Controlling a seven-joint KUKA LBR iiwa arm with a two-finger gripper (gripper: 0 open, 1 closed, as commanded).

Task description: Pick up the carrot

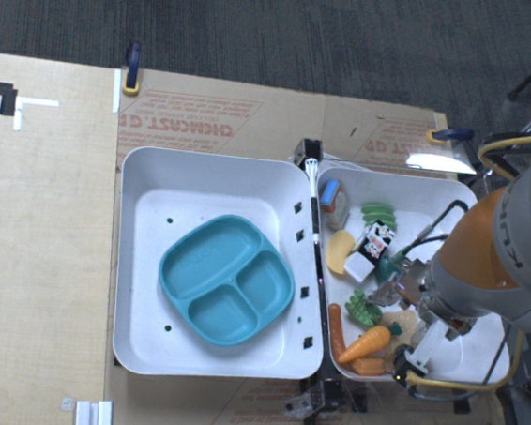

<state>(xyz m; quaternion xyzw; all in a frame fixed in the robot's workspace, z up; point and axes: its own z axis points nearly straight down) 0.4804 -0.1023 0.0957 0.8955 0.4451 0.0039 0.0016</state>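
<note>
The carrot (366, 345) is orange and tapered. It lies slanted near the front edge of the right bin (410, 186), its thick end pointing to the upper right. My gripper (401, 285) hangs low over the bin's middle, just above and to the right of the carrot's thick end. The grey arm with its orange band (478, 250) covers the bin's right half. Nothing shows as held.
Around the carrot lie a red sausage (335, 325), a green broccoli piece (362, 309) and another orange piece (371, 366). Further back are a yellow piece (339, 252), a white block (359, 267), a black-and-white toy (377, 237) and green leaves (377, 214). The left bin (140, 241) holds a blue divided plate (227, 279).
</note>
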